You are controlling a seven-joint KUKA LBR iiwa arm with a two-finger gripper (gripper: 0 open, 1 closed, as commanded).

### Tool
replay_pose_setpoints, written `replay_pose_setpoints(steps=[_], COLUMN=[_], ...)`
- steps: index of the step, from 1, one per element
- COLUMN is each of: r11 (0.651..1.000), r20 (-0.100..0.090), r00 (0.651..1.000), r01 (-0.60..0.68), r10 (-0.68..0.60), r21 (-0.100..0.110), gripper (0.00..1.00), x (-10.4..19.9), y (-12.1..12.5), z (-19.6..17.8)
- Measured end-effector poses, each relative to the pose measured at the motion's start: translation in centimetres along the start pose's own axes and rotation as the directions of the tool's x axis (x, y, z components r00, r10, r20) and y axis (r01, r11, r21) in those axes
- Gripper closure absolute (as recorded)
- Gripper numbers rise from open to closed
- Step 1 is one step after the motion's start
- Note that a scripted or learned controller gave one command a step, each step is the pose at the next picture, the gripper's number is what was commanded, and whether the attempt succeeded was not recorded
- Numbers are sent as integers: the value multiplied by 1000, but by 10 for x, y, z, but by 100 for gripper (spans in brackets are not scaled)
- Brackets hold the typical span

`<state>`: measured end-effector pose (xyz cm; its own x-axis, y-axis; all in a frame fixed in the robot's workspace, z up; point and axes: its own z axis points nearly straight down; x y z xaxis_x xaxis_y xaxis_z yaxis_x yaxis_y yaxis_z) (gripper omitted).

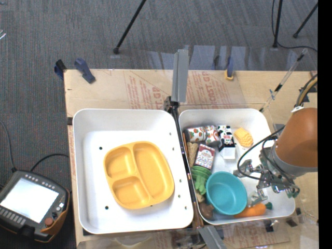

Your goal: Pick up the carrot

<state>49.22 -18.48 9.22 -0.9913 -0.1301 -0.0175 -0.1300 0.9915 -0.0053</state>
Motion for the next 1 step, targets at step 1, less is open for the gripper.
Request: replay_pose_setpoints(steps=[1], r11=[1000], r20=[-6], r00=[1000], r01=[5], r10=[-5], r21=[-2], gripper=[100], x=[0], y=[2], z=[-8])
